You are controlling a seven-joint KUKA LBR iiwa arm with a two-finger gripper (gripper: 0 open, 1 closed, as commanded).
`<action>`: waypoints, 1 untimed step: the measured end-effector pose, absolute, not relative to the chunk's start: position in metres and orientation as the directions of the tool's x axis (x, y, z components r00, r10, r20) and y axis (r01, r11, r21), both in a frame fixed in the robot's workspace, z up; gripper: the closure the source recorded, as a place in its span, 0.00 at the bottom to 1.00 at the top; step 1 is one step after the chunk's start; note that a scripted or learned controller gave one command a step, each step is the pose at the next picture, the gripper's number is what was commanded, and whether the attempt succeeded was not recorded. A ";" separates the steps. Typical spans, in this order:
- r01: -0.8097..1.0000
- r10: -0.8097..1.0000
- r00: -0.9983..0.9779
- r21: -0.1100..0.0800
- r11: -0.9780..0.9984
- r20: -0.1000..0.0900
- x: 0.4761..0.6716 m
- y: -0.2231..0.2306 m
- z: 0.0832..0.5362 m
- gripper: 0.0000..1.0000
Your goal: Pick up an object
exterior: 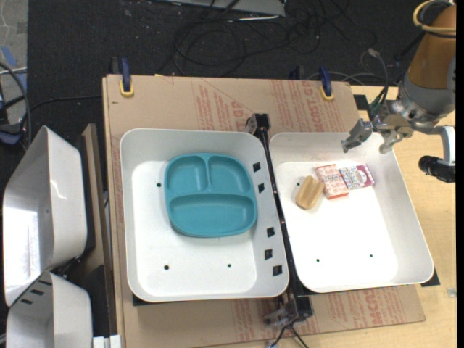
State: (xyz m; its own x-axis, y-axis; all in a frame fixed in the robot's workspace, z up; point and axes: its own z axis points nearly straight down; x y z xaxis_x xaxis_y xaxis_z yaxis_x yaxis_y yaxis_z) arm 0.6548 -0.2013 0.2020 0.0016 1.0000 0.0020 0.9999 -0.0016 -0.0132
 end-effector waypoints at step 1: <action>1.000 1.000 -0.002 0.000 0.002 0.000 0.657 -0.200 0.212 0.00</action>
